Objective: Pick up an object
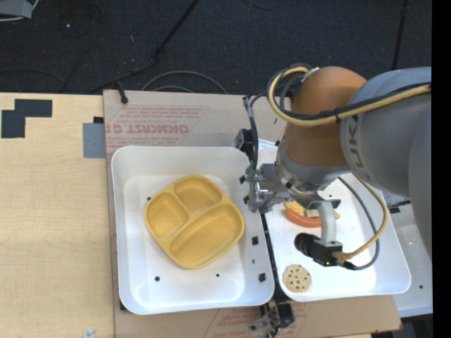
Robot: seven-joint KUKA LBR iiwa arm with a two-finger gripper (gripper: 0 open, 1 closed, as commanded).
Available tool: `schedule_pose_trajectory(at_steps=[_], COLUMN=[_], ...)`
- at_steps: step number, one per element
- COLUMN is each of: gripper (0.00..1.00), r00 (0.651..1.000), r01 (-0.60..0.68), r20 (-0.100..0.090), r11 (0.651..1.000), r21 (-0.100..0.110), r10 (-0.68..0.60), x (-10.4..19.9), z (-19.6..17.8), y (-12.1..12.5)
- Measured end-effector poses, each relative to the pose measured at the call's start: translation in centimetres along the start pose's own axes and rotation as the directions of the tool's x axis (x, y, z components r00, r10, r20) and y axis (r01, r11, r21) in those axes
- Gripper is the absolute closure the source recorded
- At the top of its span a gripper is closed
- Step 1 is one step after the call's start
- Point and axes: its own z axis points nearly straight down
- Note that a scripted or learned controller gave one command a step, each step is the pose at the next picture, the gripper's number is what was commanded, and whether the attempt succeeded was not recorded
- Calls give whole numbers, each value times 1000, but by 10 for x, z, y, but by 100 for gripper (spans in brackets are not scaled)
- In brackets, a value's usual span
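Observation:
A yellow divided plate (195, 220) lies tilted in the left bin (134, 273). In the right bin (384, 273) a round chocolate-chip cookie (297, 278) rests near the front edge. An orange-red curved toy (304, 217) with a bit of yellow beside it lies just under the arm. My gripper (258, 194) hangs low at the rim between the two bins, under the big orange wrist band (320, 115), and is mostly hidden by the wrist. It is close to the left of the orange-red toy, and I see nothing held in it.
A black connector with a yellow cable (318, 250) hangs over the right bin between the toy and the cookie. The bulky grey arm (394, 139) covers the back of the right bin. A cardboard sheet (162, 122) lies behind the bins, and a wooden benchtop (49, 224) extends left.

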Motion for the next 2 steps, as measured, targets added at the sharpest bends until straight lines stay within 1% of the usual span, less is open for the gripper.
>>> schedule_pose_trajectory(at_steps=[1, 2], gripper=[100, 0], r00=[1000, 1000], r01=[2, -3], r20=[0, 2], r11=[1000, 1000], r21=[1, 1], r10=[-2, 3], x=[52, 49], z=[-7, -7], y=[-8, -8])
